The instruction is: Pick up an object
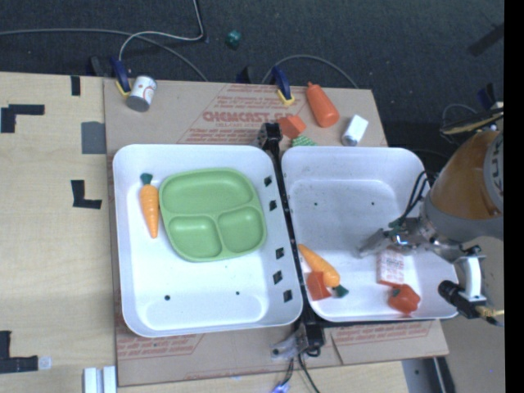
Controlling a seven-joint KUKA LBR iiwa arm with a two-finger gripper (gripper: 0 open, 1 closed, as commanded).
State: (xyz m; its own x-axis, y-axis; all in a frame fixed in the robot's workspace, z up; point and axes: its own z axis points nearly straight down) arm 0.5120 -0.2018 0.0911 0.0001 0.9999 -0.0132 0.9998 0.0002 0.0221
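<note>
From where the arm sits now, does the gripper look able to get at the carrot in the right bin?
Probably yes. The carrot lies uncovered by the right bin's left wall, and the gripper is already low in that bin with bare floor between. The red block touching the carrot could crowd the grasp.

carrot (318,263): orange, green-tipped, lying diagonal at right bin's left wall | red block (318,286): touching carrot's lower side | white packet (392,268): red print, flat, right-centre | red piece (404,300): just below packet, near front rim

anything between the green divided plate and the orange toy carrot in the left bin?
No. In the camera view, bare white bin floor separates the green divided plate from the orange toy carrot.
</note>
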